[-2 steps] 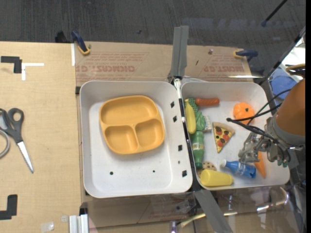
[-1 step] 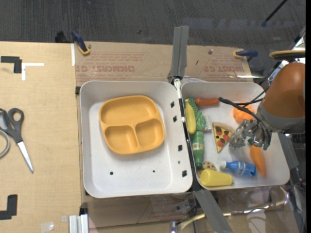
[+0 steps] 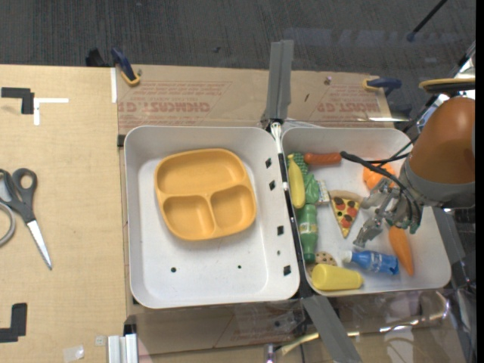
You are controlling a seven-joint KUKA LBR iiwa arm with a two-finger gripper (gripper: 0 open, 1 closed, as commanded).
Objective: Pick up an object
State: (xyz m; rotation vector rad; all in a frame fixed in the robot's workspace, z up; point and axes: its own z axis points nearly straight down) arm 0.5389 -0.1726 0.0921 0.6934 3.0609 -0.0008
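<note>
Where toys crowd, gripper (image 3: 368, 231) above bin (image 3: 423, 282).

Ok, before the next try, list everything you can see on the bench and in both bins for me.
Divided plate: one, yellow-orange, in the left bin.
Toy foods, all in the right bin:
Hot dog: one, red, far end.
Corn: one, yellow, by the left wall.
Bottle: one, green, below the corn.
Pizza slice: one, middle.
Blue bottle: one, near end.
Yellow piece: one, near corner.
Carrot: one, orange, right side.
Scissors: one pair, grey, on the bench at left.
Arm: grey and orange, from the right.
End effector: low over the right bin, beside the pizza slice.
</note>
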